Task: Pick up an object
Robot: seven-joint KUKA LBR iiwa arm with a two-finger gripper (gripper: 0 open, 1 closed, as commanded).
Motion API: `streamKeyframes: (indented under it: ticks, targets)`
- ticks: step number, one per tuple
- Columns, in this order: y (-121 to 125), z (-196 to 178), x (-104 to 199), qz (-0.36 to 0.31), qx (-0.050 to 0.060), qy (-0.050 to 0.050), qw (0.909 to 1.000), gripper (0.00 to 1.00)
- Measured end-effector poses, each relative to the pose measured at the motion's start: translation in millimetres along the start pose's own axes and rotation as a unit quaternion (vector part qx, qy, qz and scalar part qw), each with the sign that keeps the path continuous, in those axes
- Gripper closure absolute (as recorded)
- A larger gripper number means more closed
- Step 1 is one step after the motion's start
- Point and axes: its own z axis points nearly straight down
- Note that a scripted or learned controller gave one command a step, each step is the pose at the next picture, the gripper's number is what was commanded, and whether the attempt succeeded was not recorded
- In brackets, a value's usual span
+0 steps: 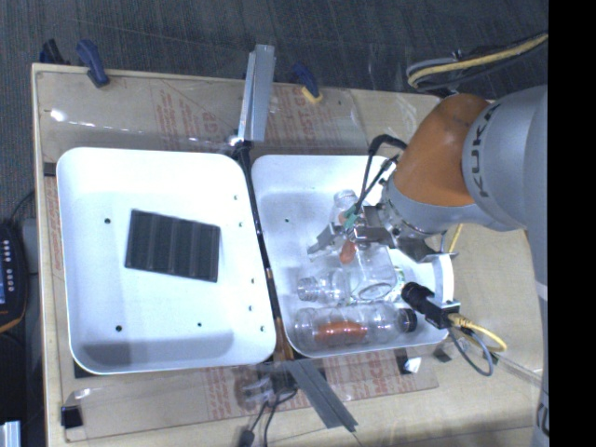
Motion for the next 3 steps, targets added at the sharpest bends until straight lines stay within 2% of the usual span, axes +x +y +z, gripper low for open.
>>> streamKeyframes:
  ticks: [1, 2, 3]
  targets:
    - [42.5, 81.5, -55.9, 0.047, -0.006, -0.001, 0.9989, 0.00]
    - [42.1, 72.4, -55.5, 0.044, -0.005, -0.001, 0.9990, 1.00]
    - [65.0, -15.0, -9.2, 0.051, -0.002, 0.000, 0.9987, 1.00]
